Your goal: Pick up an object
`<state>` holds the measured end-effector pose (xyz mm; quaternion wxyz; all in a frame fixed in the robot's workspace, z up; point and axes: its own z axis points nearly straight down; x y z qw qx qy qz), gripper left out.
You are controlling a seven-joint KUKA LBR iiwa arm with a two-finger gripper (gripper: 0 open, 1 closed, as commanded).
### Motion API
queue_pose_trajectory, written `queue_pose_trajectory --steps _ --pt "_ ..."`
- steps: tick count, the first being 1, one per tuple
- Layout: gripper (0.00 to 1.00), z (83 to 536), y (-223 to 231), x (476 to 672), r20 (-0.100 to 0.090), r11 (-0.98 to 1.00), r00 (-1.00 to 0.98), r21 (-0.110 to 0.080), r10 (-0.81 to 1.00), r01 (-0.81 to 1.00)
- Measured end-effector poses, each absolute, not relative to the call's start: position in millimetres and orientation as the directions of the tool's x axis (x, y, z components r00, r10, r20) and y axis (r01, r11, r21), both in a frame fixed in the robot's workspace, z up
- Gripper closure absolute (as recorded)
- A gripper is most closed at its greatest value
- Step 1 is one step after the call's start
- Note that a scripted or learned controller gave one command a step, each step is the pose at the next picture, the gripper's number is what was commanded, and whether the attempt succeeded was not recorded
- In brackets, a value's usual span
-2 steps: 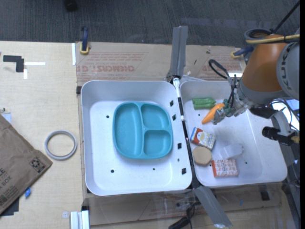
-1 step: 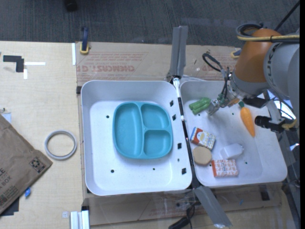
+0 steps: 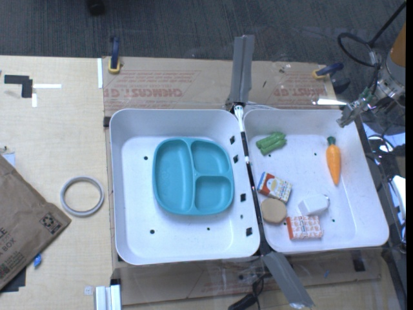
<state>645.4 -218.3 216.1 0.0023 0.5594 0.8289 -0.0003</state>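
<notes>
The right bin (image 3: 361, 237) holds several small items. A green bean-like piece (image 3: 271, 142) lies at its back left and an orange carrot (image 3: 333, 161) at its right. A small carton (image 3: 274, 187), a round tan disc (image 3: 273, 210), a white block (image 3: 313, 205) and a red and white packet (image 3: 304, 227) lie toward the front. My gripper (image 3: 353, 110) hangs over the bin's back right corner, above and to the right of the carrot. It touches nothing in the bin.
The left bin (image 3: 129, 237) holds a teal divided plate (image 3: 193, 175). On the bench to the left lie a roll of tape (image 3: 82, 195) and a brown cardboard box (image 3: 19, 228). Cables (image 3: 387, 166) run along the right bin's right side.
</notes>
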Motion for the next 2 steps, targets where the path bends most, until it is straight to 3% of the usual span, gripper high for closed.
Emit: queue_pose_trajectory --steps 1,2 --pt "0.0 131.0 -221.3 659.6 -0.003 0.374 -0.374 0.0 0.927 0.927" --pt "0.0 93.3 -219.1 613.0 0.0 0.463 -0.463 0.004 0.886 0.886"
